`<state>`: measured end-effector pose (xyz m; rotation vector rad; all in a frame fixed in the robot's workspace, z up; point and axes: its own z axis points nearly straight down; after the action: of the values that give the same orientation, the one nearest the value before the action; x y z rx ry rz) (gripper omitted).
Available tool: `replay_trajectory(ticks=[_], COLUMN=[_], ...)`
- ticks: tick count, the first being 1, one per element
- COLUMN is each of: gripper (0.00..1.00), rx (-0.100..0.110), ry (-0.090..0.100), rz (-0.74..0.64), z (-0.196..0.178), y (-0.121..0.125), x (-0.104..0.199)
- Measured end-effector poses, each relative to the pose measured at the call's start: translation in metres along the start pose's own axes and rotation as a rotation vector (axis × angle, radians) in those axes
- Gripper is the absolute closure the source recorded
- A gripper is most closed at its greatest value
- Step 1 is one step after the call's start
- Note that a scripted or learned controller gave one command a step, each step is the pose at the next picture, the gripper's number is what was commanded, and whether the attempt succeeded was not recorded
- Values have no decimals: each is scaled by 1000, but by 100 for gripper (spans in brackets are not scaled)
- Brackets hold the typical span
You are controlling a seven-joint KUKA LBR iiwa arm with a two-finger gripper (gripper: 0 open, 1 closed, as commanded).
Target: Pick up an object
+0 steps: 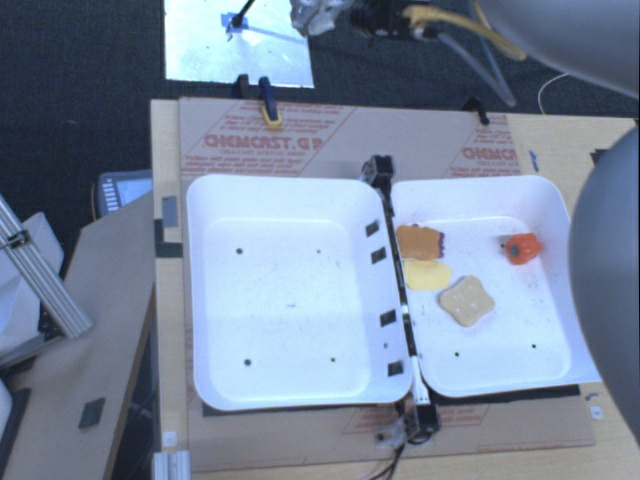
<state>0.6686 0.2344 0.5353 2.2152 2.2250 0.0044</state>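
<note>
Your bench (330, 128) carries two white bins; the right bin (480, 378) holds a tan toast slice (466, 300), yellow disc (427, 275), orange-brown piece (419, 241) and small red-orange toy (520, 248). The gripper (322, 3) sits high beyond the bins; whether its claw is spread or pressed together, you cannot tell.

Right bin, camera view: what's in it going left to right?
Orange-brown piece → yellow piece → tan toast-shaped piece → small red-orange piece, all in the right bin.
</note>
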Motion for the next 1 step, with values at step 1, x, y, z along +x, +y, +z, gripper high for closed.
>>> replay_trajectory(ticks=[1], gripper=[0], rx=[1], ry=[0], rz=[0], z=[0], y=[0], x=[0])
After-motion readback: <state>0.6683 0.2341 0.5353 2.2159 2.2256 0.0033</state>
